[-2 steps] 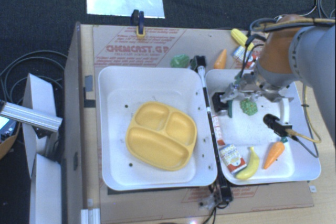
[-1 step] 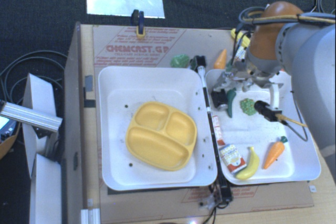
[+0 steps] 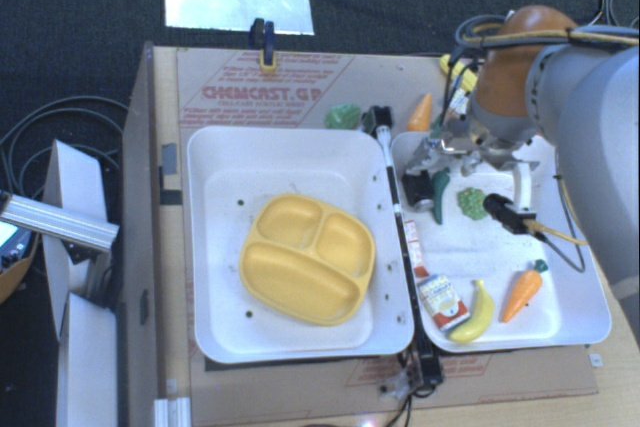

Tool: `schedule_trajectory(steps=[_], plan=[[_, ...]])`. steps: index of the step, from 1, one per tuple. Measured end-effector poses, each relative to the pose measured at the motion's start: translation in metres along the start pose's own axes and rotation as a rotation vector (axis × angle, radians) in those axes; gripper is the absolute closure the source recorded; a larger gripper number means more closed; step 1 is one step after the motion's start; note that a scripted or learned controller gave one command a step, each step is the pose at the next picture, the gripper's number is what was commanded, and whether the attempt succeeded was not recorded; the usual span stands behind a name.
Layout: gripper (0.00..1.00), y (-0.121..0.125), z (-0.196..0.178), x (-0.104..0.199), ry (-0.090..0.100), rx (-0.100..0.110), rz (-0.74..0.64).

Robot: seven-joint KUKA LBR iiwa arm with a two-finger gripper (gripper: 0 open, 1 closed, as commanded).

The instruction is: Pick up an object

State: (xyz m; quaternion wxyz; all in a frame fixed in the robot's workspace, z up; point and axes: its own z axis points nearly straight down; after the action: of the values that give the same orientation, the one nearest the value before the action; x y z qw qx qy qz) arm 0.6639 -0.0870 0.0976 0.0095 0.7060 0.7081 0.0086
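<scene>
My gripper [image 3: 437, 163] hangs low over the far left corner of the right bin [image 3: 575, 325], under the orange band of the wrist. Just below it lie a dark green vegetable [image 3: 440, 197] and a small black thing [image 3: 417, 187], and whether the gripper touches either is unclear. A green broccoli piece [image 3: 471, 203] sits a little to the right. Near the front of this bin are a carrot [image 3: 520, 293], a banana [image 3: 479, 313] and a small red and white carton [image 3: 443, 301].
The left bin [image 3: 215, 165] holds a yellow divided plate [image 3: 308, 257]. A second carrot [image 3: 420, 112] leans at the right bin's far rim. A green leafy piece [image 3: 343, 116] lies on the cardboard behind the bins. The arm covers the right bin's far right.
</scene>
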Motion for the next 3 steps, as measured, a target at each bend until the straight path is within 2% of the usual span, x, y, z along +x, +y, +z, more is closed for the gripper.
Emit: schedule_trajectory(steps=[1, 2, 3], plan=[[0.00, -0.0109, -0.0008, 0.0018, -0.004, -0.012, 0.004], [0.00, -0.0098, -0.0006, -0.0008, 0.002, -0.008, 0.001], [1.00, -0.0094, 0.0001, -0.0038, -0.004, 0.006, 0.000]])
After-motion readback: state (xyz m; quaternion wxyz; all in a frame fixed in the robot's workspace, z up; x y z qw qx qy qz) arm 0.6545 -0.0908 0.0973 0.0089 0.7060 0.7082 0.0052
